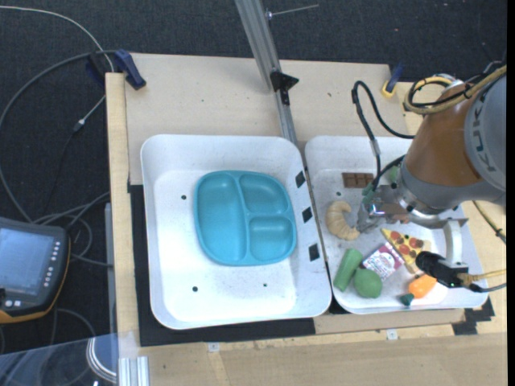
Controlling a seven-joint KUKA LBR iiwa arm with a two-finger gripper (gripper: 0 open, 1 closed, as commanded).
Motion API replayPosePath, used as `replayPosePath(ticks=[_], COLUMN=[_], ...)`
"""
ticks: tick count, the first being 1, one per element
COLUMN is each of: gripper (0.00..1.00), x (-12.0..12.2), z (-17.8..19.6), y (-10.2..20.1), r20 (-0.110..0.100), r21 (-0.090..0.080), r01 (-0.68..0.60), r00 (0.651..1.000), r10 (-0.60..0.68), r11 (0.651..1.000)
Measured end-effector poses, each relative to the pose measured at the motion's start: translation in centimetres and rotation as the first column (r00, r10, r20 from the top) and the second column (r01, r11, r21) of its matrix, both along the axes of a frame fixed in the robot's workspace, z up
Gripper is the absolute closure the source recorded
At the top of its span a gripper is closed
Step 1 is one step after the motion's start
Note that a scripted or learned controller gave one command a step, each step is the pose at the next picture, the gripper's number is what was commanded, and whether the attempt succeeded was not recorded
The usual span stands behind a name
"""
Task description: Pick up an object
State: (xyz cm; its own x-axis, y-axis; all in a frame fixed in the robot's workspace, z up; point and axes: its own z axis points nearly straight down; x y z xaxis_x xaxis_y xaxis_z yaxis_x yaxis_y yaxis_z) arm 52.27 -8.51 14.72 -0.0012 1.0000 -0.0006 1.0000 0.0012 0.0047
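we see the grey arm [451, 147] reaching in from the right over the right bin [322, 155], its orange band above the wrist. the gripper [372, 214] hangs low over the middle of that bin, and its tip is too small and too crowded by the wrist for us to tell how it stands.

the nearest thing to it is a tan croissant [343, 219], curved, lying just to the left of the gripper tip, very close, though we cannot tell whether they touch. a small brown chocolate bar [357, 180] lies toward the far side of the bin, near the gripper. toward the near edge we find a green cucumber-like piece [348, 268] and a round green fruit [368, 284] touching or nearly so, a pink and white packet [384, 262] beside them, a pizza slice [405, 244] to the right, and a carrot [418, 288] by the near right corner.

the left bin [161, 240] holds a blue divided plate [245, 217], well apart from the gripper.
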Motion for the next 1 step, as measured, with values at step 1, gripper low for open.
replayPosePath(ticks=[1], gripper=[1.0], x=[0.86], z=[5.13], y=[0.77], r20=[0.002], r21=[0.0], r01=[-0.002], r00=[1.0], r10=[0.002], r11=[1.0])
